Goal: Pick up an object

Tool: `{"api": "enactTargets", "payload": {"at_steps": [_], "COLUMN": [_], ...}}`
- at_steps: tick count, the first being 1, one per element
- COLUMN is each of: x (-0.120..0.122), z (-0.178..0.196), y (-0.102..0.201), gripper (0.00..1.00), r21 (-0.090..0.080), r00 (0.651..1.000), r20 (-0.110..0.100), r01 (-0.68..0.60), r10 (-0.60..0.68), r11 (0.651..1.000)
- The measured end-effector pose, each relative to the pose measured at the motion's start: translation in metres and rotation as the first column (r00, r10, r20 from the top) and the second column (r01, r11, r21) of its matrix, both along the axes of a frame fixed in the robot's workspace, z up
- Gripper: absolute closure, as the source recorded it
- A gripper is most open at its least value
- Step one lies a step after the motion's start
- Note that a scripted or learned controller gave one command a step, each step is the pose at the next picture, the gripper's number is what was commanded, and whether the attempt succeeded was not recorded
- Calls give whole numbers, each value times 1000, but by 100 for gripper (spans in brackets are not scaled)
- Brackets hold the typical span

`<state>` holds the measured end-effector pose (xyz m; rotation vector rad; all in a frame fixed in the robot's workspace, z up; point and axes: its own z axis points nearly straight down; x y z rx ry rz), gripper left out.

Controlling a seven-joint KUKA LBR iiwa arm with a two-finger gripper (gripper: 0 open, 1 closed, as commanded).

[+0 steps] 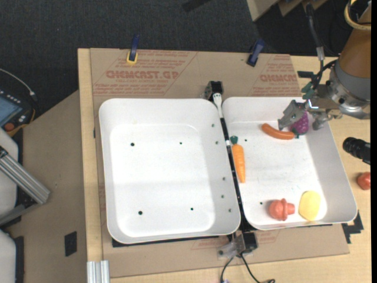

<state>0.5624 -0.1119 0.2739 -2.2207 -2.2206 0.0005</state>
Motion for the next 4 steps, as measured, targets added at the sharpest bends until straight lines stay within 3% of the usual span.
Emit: {"api": "enactTargets", "payload": {"at_steps": [1, 2, 3, 4], "x": [-55, -84, -68, -71], "z": [50, 189, 264, 97], "y": [-63, -116, -112, -89], "gripper": [0, 0, 0, 0], "r21": [-4, -10, -7, 2], "r00": [1000, 1000, 1000, 1000], "r20": [6, 18, 14, -3], "r01": [6, 5, -2, 0], "r10": [-6, -4, 2, 0], "r11": [1000, 1000, 1000, 1000]}}
